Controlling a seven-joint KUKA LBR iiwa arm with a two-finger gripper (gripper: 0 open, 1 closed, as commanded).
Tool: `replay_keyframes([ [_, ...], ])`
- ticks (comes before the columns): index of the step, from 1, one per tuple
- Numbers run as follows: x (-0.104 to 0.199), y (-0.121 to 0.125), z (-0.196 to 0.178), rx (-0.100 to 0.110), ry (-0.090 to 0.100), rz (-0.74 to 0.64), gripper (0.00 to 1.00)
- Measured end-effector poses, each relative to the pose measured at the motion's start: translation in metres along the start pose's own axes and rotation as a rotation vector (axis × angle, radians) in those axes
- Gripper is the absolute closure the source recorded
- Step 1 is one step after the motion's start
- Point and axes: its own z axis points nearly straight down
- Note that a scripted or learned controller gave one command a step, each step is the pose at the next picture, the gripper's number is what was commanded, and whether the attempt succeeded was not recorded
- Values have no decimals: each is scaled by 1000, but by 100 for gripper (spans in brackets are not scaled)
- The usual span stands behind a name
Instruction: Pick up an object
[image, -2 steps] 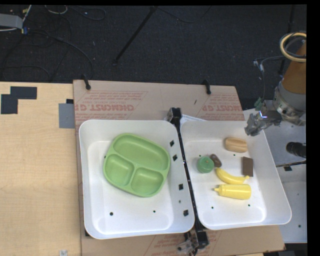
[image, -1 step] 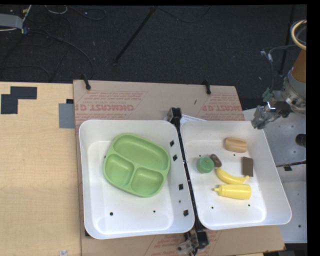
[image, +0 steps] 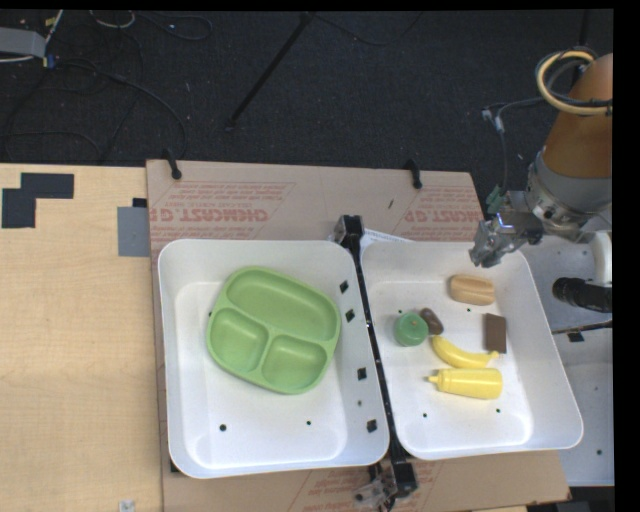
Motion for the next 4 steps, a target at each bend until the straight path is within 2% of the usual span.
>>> replay_keyframes([
  [1, 63, -8, 4, 0, 0, -1, 100],
  [4, 208, -32, 30, 1, -1, 0, 100],
])
